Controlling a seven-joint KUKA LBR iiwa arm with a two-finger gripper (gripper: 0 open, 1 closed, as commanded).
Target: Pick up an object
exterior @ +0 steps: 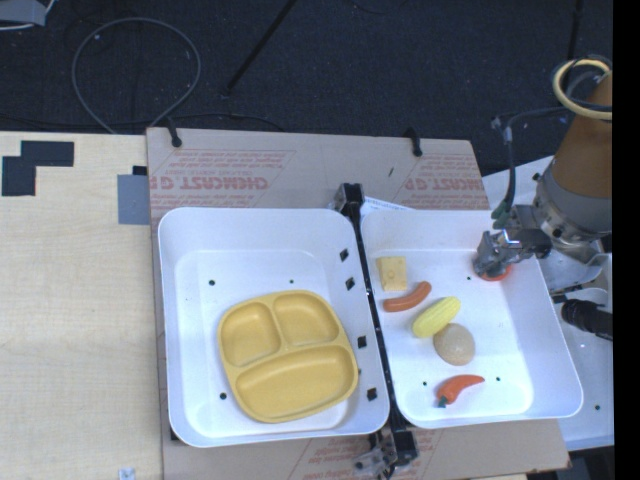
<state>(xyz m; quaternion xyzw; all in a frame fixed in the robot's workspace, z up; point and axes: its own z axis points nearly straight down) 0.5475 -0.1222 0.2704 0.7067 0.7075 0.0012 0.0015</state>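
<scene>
Camera view has our gripper [492,258] at the right bin's [520,393] far right edge, and we can't tell how the fingers are set. Something small and red [494,274] sits right under them. Left of them we see cheese [393,273], sausage [407,297], corn [436,317], potato [454,344] and chili [458,388].

- Bench [70,318]: pale wood top, with dark patches near its left end.
- Cardboard sheet [300,173]: lies flat on the bench, printed in red.
- Left bin [190,268] and right bin [540,388]: white, touching side by side on the cardboard.
</scene>
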